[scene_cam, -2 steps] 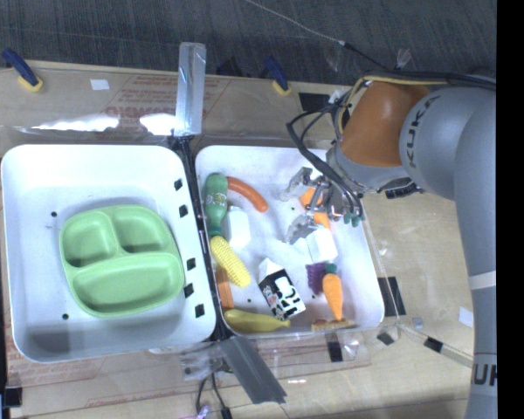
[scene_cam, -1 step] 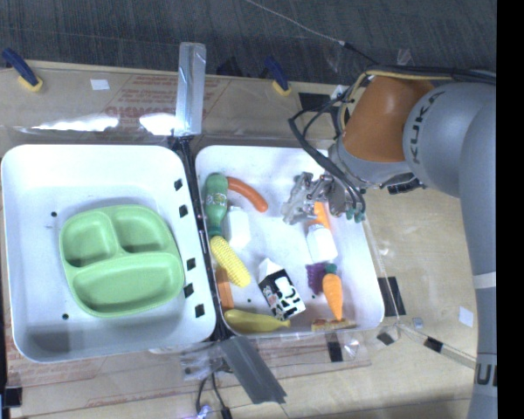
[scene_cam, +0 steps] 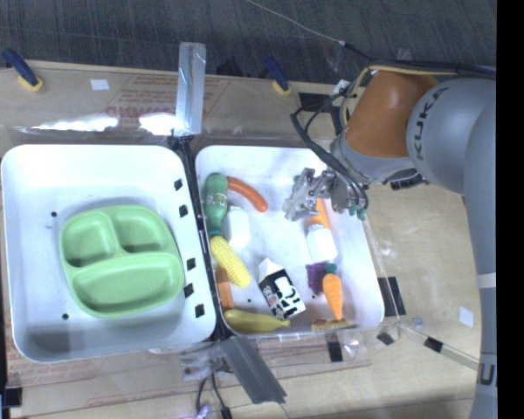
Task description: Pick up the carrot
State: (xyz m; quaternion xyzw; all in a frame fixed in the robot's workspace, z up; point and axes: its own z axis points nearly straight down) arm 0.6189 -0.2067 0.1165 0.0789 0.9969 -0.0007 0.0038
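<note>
Lower right of the right bin [scene_cam: 367, 260]: carrot [scene_cam: 333, 293], tip down, beside a purple item. Gripper [scene_cam: 307, 195] hovers above it at upper centre-right, arm entering from right. Fingers blurred; spread or pressed together, cannot tell.

the carrot [scene_cam: 333, 293] is small and orange with a green top, lying lengthwise near the right bin's [scene_cam: 373, 260] lower right corner, tip pointing down.
</note>
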